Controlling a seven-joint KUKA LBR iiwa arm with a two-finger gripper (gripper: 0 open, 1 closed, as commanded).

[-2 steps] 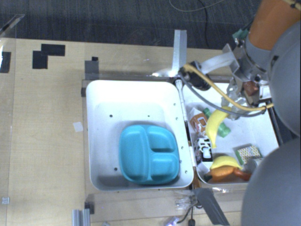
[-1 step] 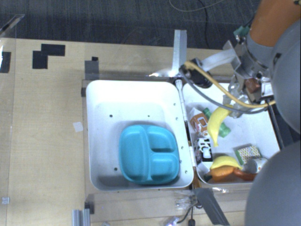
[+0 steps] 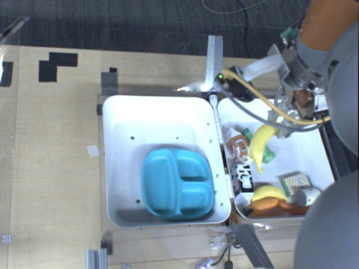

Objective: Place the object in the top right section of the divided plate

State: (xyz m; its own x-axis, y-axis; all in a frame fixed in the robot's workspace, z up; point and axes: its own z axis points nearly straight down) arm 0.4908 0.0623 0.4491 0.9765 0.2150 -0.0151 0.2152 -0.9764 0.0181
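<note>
Over the right bin (image 3: 314,144), my hand (image 3: 279,122) hangs by a yellow banana (image 3: 259,144); whether it is apart or together, I cannot tell. Left bin (image 3: 120,122) holds the blue divided plate (image 3: 178,182).

A pale wooden bench (image 3: 50,167) fills the lower part of the scene, marked with black tape patches (image 3: 58,65) near its far left edge. Beyond it lies dark ribbed carpet (image 3: 112,10), where a thin looped cable (image 3: 224,1) trails. Lighting is even.
</note>
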